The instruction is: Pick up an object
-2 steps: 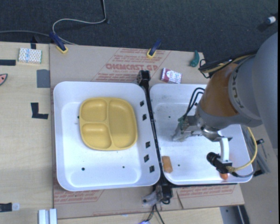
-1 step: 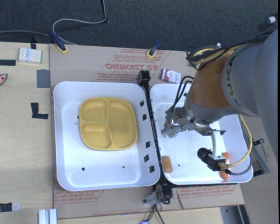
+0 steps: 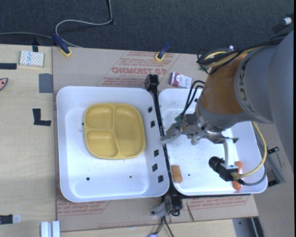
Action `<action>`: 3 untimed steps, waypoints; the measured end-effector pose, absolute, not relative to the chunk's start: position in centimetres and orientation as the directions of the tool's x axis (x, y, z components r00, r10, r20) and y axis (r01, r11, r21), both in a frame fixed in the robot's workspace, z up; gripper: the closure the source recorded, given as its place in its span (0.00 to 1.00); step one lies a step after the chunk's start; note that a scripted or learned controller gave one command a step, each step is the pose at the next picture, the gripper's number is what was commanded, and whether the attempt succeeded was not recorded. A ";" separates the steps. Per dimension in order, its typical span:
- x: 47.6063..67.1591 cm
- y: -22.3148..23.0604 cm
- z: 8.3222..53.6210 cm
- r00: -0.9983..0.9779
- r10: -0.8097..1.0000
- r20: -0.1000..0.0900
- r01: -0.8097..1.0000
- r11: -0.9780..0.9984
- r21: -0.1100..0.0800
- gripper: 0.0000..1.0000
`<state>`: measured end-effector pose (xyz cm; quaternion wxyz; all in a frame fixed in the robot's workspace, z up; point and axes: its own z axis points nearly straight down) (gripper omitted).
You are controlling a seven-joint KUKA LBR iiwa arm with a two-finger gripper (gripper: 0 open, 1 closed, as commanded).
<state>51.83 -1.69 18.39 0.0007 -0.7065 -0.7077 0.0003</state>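
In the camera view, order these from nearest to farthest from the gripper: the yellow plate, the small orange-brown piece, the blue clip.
From the gripper:
1. Small orange-brown piece, right bin, front-left corner.
2. Yellow plate, left bin.
3. Blue clip, on the cardboard behind the left bin.

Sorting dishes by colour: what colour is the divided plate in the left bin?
Yellow; the divided plate shows plainly in the camera view.

Left bin mostly open, right bin crowded
Yellow plate (image 3: 114,131) fills upper left bin (image 3: 69,147), bare floor below it. Arm (image 3: 237,90) overhangs right bin (image 3: 207,187); small brown block (image 3: 176,174) lies near the divider; black clips (image 3: 155,153) line it.
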 end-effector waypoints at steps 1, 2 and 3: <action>51.9 -1.6 19.3 -0.003 1.000 0.002 1.000 0.003 -0.002 1.00; 51.9 -1.6 19.3 -0.003 1.000 0.002 1.000 0.003 -0.002 0.00; 51.9 -1.5 20.2 -0.005 1.000 0.003 1.000 0.005 -0.003 1.00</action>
